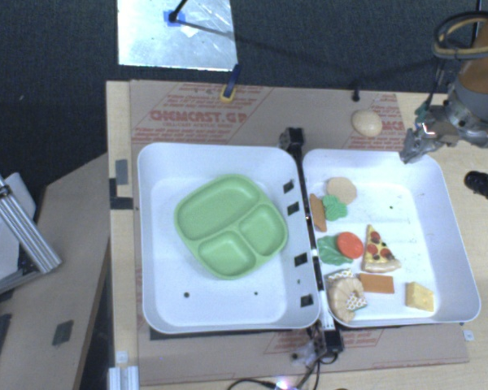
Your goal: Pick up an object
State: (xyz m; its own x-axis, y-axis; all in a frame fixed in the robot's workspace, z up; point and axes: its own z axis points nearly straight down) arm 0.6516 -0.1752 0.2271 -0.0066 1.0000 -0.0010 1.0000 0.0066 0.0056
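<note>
The right bin point(439, 210) holds several toy food pieces: a beige round cookie point(341, 189), a green leafy piece point(335, 208), an orange carrot stick point(317, 211), a red tomato slice point(350, 244) on a green leaf point(332, 252), a pizza slice point(379, 250), an orange cracker point(376, 283), a yellow cheese block point(420, 296) and a pretzel-like pastry point(346, 292). My gripper point(412, 149) hangs over the bin's far right corner, away from all pieces, with nothing seen between its fingers.
The left bin point(159, 177) bears a green divided plate point(230, 226). A beige egg-shaped object point(367, 123) lies on the cardboard behind the right bin. A black divider clip point(293, 139) sits where the bins meet. A foil sheet point(176, 21) lies at the back.
</note>
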